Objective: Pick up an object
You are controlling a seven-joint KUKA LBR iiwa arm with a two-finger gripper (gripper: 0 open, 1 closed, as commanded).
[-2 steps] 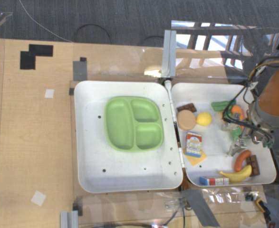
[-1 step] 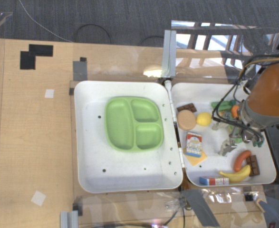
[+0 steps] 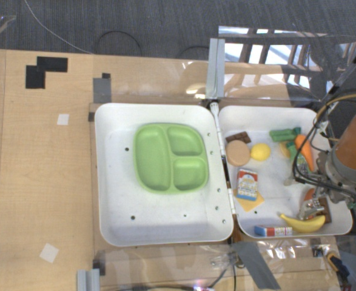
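I saw the pincer (image 3: pixel 314 208) low at four o'clock in the right white bin (image 3: pixel 273 115), touching the curved yellow banana (image 3: pixel 300 223); its grip I could not tell. The green divided plate (image 3: pixel 169 157) sat in the left white bin (image 3: pixel 114 180)

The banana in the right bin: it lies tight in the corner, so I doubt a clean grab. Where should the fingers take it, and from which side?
Probably at mid-body of the banana, coming straight down with the fingers closing across its narrow width. It lies flat along the right bin's near wall, the gripper right beside it, so side approaches look blocked.
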